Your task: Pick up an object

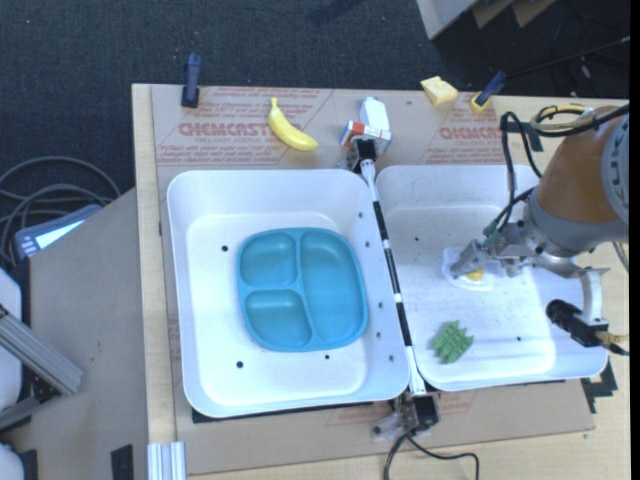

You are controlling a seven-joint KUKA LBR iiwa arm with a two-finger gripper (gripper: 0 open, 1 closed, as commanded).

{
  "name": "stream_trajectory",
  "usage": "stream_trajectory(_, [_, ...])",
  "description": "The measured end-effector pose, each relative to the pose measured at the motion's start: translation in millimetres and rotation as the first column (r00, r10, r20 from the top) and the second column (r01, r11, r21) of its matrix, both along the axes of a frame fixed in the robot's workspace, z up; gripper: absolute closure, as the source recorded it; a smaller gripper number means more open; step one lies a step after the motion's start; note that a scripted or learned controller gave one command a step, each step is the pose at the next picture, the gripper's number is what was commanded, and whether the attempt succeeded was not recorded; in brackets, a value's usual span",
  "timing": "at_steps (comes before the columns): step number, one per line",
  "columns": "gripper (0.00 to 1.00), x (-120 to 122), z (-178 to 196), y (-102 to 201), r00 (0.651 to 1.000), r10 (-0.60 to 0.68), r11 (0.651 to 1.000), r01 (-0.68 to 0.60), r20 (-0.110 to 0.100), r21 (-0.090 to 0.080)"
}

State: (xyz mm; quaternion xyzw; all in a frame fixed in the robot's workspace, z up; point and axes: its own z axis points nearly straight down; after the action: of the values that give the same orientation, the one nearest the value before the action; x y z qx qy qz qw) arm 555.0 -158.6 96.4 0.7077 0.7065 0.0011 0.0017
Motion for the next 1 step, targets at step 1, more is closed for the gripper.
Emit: stream_trajectory(1, [0.0,79.6,-11.6,41.3,1.0,0.004,1.0,-0.004,-0.003,0.002])
